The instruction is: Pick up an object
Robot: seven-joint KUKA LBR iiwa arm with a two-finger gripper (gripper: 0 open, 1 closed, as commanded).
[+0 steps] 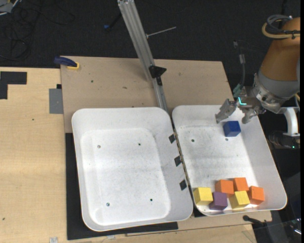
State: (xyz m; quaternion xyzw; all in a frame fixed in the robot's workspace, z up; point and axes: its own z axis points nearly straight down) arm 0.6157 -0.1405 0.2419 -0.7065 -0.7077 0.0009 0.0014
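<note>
Approach step, by the look of it: claw (236, 114) spread wide, grasping nothing, poised at upper right of the frame over the far end of the right bin (273, 158), one finger on each side just above the blue cube (232, 128). Blue cube lying on the bin floor, seemingly apart from both fingers and slightly nearer the viewer than the gap between them. Cluster at lower right of the frame, against the near rim: yellow block (203, 194), purple block (220, 200), second yellow block (238, 199) and three orange blocks (225, 186) (240, 183) (256, 194), all well apart from the claw. Left bin (86, 156) beside it on the counter (116, 80). Next, probably: straight descent to centre the fingers about the blue cube, then closing, then lifting. Main risk: off-centre fingers nudging the cube aside instead of trapping it.
</note>
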